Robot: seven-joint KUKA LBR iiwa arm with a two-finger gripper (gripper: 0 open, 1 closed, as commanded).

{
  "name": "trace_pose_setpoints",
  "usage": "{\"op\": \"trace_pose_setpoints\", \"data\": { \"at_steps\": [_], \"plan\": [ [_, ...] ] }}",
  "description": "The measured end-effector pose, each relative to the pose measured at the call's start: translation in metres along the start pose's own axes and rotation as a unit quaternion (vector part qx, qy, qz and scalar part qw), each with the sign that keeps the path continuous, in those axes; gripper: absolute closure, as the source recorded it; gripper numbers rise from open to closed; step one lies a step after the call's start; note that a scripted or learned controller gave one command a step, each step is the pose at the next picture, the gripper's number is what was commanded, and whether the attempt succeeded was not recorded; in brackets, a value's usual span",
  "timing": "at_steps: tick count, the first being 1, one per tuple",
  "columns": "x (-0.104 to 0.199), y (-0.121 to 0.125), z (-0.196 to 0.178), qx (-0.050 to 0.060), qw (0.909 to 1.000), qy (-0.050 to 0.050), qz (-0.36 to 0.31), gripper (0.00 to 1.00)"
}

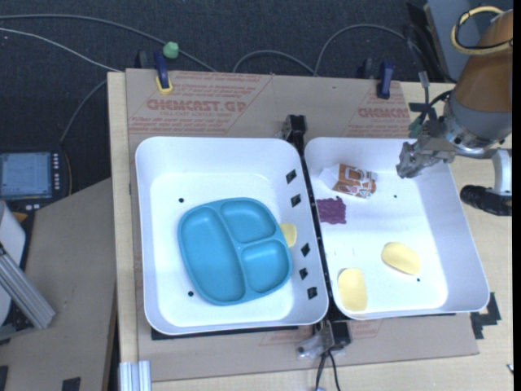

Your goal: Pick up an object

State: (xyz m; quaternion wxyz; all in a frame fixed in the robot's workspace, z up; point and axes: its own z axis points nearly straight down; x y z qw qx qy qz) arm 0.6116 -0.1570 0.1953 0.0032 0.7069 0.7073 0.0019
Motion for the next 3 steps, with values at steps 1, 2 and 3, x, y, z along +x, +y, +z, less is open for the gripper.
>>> {"op": "trace_pose_setpoints", "data": {
  "at_steps": [1, 2, 3],
  "plan": [
    [0.0, 0.002, -0.049, 0.0, 1.0, 0.0, 0.0, 1.0],
    [0.052, 0.011, -0.045, 0.003, 1.0, 0.002, -0.003, 1.0],
    [0.103, 0.005, -0.033, 0.005, 1.0, 0.002, -0.003, 1.0]
  ]
}}
